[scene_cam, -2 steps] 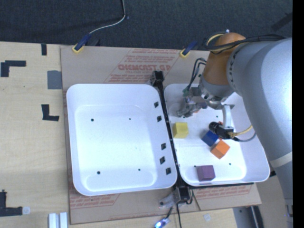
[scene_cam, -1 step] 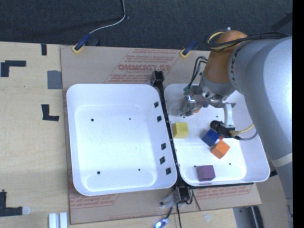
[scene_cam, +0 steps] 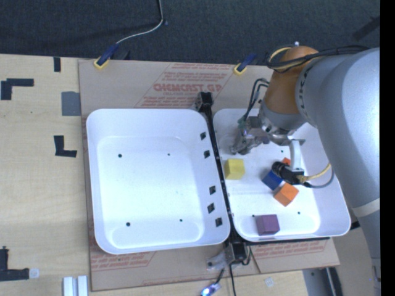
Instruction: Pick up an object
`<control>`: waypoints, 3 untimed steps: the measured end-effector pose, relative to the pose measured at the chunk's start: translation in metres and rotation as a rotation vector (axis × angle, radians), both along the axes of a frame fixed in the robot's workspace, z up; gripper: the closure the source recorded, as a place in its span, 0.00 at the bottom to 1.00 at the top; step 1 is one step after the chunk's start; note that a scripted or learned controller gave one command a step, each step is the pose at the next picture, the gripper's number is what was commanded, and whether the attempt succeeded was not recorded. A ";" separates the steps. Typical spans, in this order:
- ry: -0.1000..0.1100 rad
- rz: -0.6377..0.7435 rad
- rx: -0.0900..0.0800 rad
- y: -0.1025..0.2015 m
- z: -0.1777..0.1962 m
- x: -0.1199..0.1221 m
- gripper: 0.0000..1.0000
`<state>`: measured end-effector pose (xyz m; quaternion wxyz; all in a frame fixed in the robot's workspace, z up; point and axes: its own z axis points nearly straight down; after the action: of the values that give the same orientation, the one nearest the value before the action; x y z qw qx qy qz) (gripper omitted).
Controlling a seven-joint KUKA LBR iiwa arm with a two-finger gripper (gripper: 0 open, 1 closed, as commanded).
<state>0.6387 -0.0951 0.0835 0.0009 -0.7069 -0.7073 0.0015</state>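
Grey arm (scene_cam: 345,122) looms closest, bent over the right bin (scene_cam: 311,217), where the yellow cube (scene_cam: 234,169) lies. The left bin (scene_cam: 148,184) sits across the divider from that cube. The gripper (scene_cam: 242,143) hangs just beyond the cube; whether it is released or clenched I cannot tell. The purple block (scene_cam: 266,224), orange block (scene_cam: 286,194) and blue block (scene_cam: 272,179) lie on the cube's arm side. This looks like the approach step. The next move calls for centring over the cube, descending and clamping.

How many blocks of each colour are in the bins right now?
Yellow block: 1
Blue block: 1
Orange block: 1
Purple block: 1
Total: 4, all in the bin under the arm. A small red patch beside the blue one is too hidden to count.
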 end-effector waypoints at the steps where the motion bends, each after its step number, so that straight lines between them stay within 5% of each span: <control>1: 0.000 0.001 0.001 0.001 0.010 0.000 1.00; 2: -0.021 0.001 -0.004 -0.023 0.172 0.021 1.00; 3: -0.018 0.008 0.001 0.041 0.286 0.032 1.00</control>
<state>0.6704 -0.0540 0.3694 -0.0050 -0.7039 -0.7102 -0.0053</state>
